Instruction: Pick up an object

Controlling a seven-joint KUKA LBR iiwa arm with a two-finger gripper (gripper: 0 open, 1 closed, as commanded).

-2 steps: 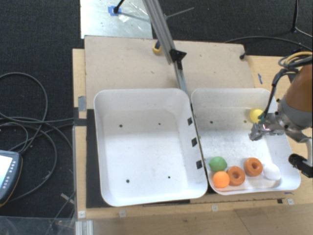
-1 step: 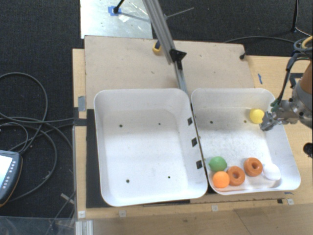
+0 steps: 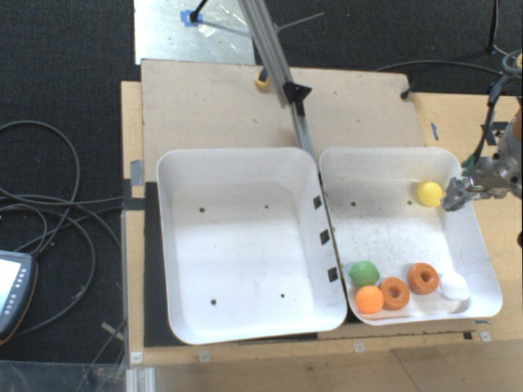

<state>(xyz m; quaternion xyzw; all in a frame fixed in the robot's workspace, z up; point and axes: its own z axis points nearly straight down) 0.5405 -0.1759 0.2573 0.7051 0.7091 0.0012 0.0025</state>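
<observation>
The pincer (image 3: 454, 194) hangs over the right bin (image 3: 474, 243), just beside a yellow ball (image 3: 430, 192); whether it is apart or together I cannot tell; other balls and rings lie along the near wall.

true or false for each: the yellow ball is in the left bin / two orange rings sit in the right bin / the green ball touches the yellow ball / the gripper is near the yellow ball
1. The yellow ball is in the left bin. False: it lies in the right bin.
2. Two orange rings sit in the right bin. True.
3. The green ball touches the yellow ball. False: they lie well apart.
4. The gripper is near the yellow ball. True.
</observation>
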